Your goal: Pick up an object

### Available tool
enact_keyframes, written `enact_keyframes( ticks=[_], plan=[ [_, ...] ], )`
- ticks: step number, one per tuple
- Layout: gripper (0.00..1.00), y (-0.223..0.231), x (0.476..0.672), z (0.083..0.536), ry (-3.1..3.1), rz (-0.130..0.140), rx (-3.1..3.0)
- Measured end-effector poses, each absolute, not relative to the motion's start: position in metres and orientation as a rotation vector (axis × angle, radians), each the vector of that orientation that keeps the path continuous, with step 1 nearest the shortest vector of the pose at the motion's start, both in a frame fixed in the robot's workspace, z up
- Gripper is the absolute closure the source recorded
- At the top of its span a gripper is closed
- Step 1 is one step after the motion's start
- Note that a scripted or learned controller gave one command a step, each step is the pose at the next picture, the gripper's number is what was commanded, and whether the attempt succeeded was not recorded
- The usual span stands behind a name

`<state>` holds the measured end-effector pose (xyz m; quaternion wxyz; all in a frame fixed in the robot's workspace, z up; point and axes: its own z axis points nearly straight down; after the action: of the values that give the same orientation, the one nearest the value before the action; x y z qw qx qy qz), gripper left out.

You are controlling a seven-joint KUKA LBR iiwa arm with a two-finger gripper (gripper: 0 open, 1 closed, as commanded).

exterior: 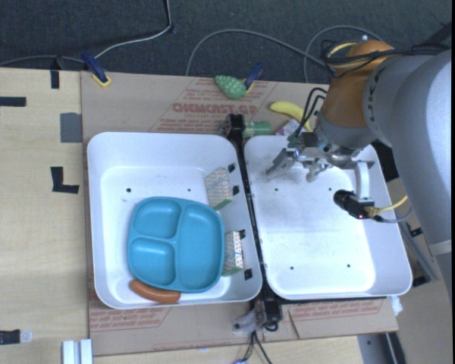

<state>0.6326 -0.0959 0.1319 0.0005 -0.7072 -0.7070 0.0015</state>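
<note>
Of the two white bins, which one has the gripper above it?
The right bin: the gripper hangs over its far part. The left bin holds the blue divided plate and an orange sausage.

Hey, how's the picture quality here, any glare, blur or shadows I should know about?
Camera view: even, soft lighting with a cool bluish cast; the white bins look bright but not blown out. The blue plate is sharp, with faint sheen. The tool looks slightly soft and casts little shadow. The big grey arm at right is close and blurry.
</note>
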Motion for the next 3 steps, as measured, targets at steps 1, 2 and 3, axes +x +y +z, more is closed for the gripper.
enact_keyframes(
  ticks=[1, 2, 3],
  plan=[
    [0.0, -0.098, 0.653, 0.086, -2.225, 0.001, -2.221],
    [0.0, -0.095, 0.652, 0.086, -2.225, 0.001, -2.224],
    [0.0, -0.095, 0.669, 0.085, -2.225, -0.001, -2.22]
  ],
)
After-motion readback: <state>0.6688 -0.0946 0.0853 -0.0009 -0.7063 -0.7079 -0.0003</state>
